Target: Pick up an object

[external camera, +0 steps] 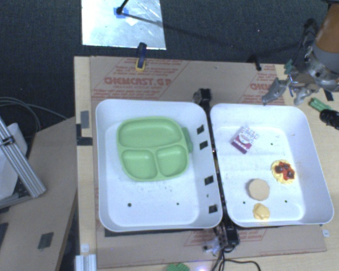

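Camera view is showing the arm [334,30] leaning in from the upper right, orange band up top, with the gripper [286,93] hanging just past the far edge of the right bin [313,145], fingers spread wide and gripping nothing. Inside that bin, well apart from it, are sitting a purple-and-white packet [244,139], a red-topped yellow piece [283,171], a round tan piece [259,189] and a small yellow lump [261,211]. Over in the left bin [104,168] a green divided tray [153,148] is lying flat.
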You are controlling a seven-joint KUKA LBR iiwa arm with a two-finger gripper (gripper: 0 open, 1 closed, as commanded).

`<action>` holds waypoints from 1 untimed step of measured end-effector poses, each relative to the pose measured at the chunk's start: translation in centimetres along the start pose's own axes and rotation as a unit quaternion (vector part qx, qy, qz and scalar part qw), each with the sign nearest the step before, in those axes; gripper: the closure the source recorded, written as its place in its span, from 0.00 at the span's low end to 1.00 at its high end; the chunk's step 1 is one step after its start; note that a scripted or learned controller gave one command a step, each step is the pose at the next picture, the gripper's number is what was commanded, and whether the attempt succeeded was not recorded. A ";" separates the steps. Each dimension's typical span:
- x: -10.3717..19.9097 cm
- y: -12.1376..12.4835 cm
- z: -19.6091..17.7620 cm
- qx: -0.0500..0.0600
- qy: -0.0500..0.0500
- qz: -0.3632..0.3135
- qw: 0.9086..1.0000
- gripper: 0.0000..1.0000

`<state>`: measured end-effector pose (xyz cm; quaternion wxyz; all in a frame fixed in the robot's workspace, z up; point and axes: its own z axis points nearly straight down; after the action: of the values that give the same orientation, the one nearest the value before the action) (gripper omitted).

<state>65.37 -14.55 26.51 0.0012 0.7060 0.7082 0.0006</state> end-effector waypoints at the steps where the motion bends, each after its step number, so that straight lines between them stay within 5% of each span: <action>1: 0.9 -6.6 6.3 0.006 0.002 0.002 1.000 0.00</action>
<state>58.76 -13.65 20.19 -0.0038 0.7071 0.7071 -0.0022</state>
